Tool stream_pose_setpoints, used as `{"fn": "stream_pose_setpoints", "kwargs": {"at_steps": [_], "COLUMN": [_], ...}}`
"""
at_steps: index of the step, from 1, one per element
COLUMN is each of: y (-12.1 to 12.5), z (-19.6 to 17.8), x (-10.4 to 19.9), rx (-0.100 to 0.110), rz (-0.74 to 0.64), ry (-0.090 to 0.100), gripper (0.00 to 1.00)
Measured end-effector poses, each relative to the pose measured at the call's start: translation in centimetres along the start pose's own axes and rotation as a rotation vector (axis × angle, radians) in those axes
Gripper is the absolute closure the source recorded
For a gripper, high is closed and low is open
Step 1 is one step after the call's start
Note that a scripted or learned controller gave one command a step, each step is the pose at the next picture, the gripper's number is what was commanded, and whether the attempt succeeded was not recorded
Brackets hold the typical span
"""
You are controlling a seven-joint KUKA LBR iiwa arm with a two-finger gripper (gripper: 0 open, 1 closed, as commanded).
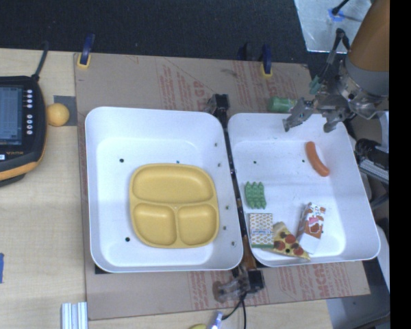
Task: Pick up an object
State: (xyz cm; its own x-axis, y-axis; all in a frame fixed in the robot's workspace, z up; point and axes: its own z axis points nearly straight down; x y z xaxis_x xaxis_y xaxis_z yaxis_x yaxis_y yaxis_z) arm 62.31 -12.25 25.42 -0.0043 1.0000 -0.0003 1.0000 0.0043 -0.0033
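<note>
Surface: tan bench top under a cardboard sheet, bearing two white bins side by side.
Left bin: holds a yellow divided tray at its centre.
Right bin: holds all the small pickable things.
Arm: enters at 1 o'clock of the right bin, wrist over the bin's upper rim.
Gripper: fingers spread apart, nothing between them, hanging over the bin's upper edge.
Sausage: nearest thing, just at 6 o'clock of the gripper, long axis running 11 to 5 o'clock; likely the first target, needing a short drop.
Green block: at 8 o'clock of the gripper, well apart.
Cards and pizza slice: clustered at 6 to 7 o'clock, farthest.
</note>
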Motion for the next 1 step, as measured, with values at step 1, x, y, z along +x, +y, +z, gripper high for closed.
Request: {"fn": "stream_pose_setpoints", "kwargs": {"at_steps": [1], "y": [1.23], "z": [9.42], "x": [-6.70], "rx": [0.003], "rz": [0.001], "ry": [-0.001], "gripper": [0.00]}}
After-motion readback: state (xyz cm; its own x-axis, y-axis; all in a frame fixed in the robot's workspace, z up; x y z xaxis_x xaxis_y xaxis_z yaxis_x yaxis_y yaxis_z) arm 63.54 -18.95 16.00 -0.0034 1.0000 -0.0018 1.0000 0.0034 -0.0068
